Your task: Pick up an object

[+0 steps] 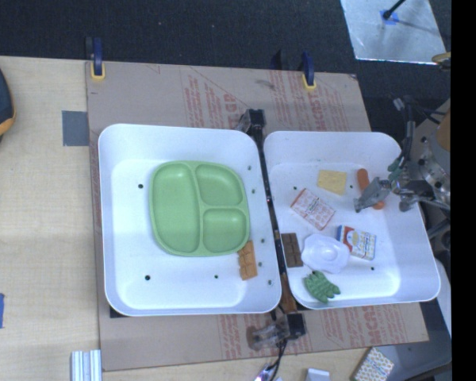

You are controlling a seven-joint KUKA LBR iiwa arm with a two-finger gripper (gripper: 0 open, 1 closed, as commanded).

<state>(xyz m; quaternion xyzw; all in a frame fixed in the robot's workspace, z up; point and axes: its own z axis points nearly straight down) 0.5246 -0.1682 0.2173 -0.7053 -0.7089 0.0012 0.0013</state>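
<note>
Gripper (374, 198) at frame right, over right bin (412, 284), fingers state can't tell; orange sausage (363, 178) just upper-left of it, near yellow block (332, 182) — risk: closes off-target, grabs nothing.

in the left bin (123, 213) i see the green divided plate (198, 207) filling the middle, with bare floor open all round it save the brown block (247, 260) at the right wall; the right bin (416, 252) is crowded at centre by the yellow block (332, 182), red-white packet (312, 208), white cup (325, 253) and green toy (321, 286); its lower right corner lies open
</note>
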